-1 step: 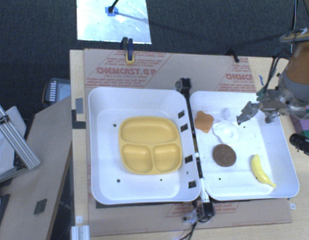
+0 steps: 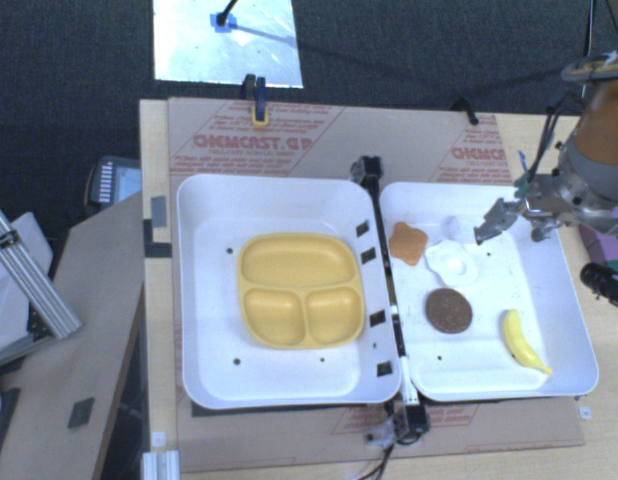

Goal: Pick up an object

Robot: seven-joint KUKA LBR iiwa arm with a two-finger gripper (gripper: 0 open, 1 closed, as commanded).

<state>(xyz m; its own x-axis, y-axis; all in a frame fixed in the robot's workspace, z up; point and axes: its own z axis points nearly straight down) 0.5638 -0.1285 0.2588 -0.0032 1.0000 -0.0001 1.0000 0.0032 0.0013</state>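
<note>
Dark carpet surrounds a bench [image 2: 319,128] covered by a printed board, with a shiny metal sheet [image 2: 227,30] lying on the floor beyond its far edge. Two shallow white bins sit side by side on the board. The left bin [image 2: 204,268] holds a yellow divided tray [image 2: 299,290] resting flat near its middle, with one wide compartment on the far side and two smaller ones on the near side.

The right bin [image 2: 559,298] holds four toy foods. An orange piece shaped like toast [image 2: 409,243] lies near the bin's far left corner. A white fried egg [image 2: 450,262] lies just right of it. A round brown patty [image 2: 448,311] sits nearer, below the egg and apart from it. A yellow banana [image 2: 523,341] lies toward the near right corner, well apart from the rest.

Reaching in from the right, the arm [image 2: 601,138] puts the gripper [image 2: 514,223] over the far part of the right bin, right of the egg. Its two fingers [image 2: 492,222] are spread apart with nothing between them, and none of the foods is touched by them.
</note>
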